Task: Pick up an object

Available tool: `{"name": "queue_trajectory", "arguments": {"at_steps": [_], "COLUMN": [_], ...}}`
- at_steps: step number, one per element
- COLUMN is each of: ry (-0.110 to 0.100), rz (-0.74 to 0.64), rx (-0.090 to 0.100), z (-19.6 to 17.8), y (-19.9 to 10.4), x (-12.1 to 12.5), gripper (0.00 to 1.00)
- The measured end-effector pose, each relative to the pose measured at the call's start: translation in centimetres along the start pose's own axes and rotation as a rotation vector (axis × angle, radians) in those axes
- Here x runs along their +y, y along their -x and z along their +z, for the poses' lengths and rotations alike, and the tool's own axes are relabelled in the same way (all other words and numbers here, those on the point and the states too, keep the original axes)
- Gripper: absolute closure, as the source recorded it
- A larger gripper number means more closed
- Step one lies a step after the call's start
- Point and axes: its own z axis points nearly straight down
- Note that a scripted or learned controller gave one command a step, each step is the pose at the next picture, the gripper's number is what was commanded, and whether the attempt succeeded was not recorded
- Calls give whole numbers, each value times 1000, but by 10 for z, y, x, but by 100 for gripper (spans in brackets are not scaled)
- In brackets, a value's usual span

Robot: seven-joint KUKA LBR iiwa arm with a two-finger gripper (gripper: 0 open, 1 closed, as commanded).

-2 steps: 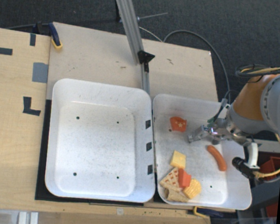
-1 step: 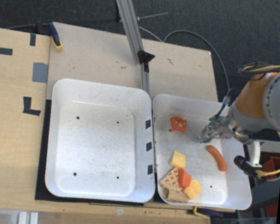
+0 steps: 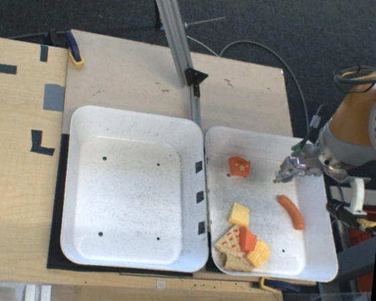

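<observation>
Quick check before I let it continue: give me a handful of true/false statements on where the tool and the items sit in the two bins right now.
1. All the items lie in the right bin. True.
2. The tool hangs over the left bin. False: it is over the right bin's upper part.
3. The orange sausage lies nearer the tool than the yellow block. True.
4. The red piece sits in the pile with the waffle. False: it lies alone, higher up in the bin.
5. The sausage is between the tool's fingers. False: it lies on the bin floor.
</observation>
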Motion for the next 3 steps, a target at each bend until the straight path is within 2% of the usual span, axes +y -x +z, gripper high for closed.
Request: {"name": "queue_trajectory", "arguments": {"at_steps": [2, 3], "ry": [0, -6], "rz": [-1, -3], "rx": [0, 2], "z": [-96, -83], "y": [-8, -62], "x": [19, 15], "gripper": [100, 100]}}
